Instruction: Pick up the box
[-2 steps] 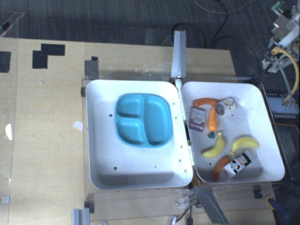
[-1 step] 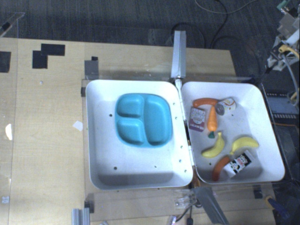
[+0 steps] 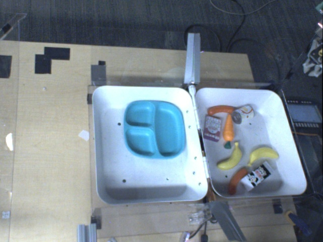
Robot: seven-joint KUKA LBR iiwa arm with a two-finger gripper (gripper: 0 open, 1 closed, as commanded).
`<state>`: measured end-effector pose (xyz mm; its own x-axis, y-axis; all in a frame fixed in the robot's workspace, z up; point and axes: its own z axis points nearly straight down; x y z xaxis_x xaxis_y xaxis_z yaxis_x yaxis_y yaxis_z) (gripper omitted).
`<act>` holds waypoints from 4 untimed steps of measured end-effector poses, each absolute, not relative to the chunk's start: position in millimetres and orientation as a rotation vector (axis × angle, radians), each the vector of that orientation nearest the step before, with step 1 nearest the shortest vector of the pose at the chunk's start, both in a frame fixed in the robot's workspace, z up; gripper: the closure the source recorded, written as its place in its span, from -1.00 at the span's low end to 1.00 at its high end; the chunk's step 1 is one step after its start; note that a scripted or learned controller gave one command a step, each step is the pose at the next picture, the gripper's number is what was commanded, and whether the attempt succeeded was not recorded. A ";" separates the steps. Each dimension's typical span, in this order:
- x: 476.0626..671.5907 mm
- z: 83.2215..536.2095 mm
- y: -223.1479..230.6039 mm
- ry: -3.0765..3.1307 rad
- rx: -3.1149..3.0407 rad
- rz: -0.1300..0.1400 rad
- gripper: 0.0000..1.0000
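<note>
Pale wooden bench (image 3: 45, 150), largest item, carries two shallow white plastic bins side by side, their inner rims touching. Left bin (image 3: 108, 185) holds one light blue moulded plastic tray (image 3: 154, 128) with three compartments, lying flat near the middle. Right bin (image 3: 282, 135) holds all the small goods. A grey metal bar (image 3: 192, 59) stands at the far side where the bins meet. Black tape marks (image 3: 50, 58) are on the far left of the bench; thin cables (image 3: 237, 4) trail over the dark floor beyond. Two box-like items in the right bin. The small purple card box (image 3: 212, 128) lies near the bin's left wall, its print too blurred to read. The small white box with black print (image 3: 257, 176) lies tilted near the front wall, touching a reddish-orange sausage-shaped item (image 3: 236, 179) that I cannot identify. One yellow banana (image 3: 262, 154) lies just behind the white box; a second yellow banana (image 3: 229, 158) is near mid-bin. An orange carrot (image 3: 228, 127) lies just beside the purple box, and another orange carrot (image 3: 221, 110) sits at its far end. A small round pale item (image 3: 242, 114), perhaps a can on its side, is hard to make out. State of my pincer: cannot tell.
</note>
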<state>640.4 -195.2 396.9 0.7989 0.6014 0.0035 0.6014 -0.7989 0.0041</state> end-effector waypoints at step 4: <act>576.3 417.5 -127.7 0.331 3.124 0.009 1.00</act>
